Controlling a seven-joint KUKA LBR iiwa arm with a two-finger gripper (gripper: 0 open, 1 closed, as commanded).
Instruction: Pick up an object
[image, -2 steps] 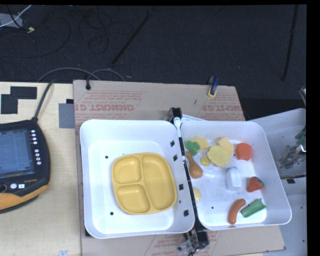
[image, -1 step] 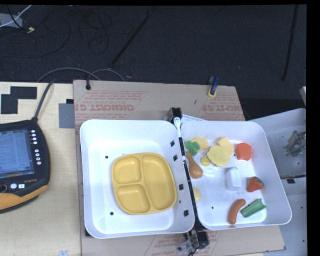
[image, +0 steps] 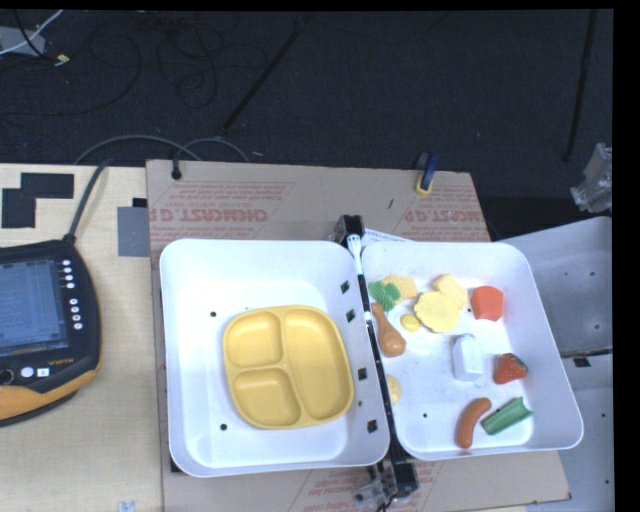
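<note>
A: Camera view: left white bin (image: 190, 300) bears a yellow three-compartment plate (image: 288, 364). Contents of the right white bin (image: 545, 330)?

B: Toy foods, loosely scattered: green leafy piece (image: 383, 293), yellow pieces (image: 437, 310), red-orange block (image: 487, 302), brown drumstick-like piece (image: 386, 334), white block (image: 466, 356), red pepper-like piece (image: 509, 369), sausage (image: 472, 422) touching a green piece (image: 505, 416).

A: Gripper state?

B: Cannot tell. Outside the bins: a teach pendant (image: 45, 325), left, on the bench (image: 120, 420).
</note>
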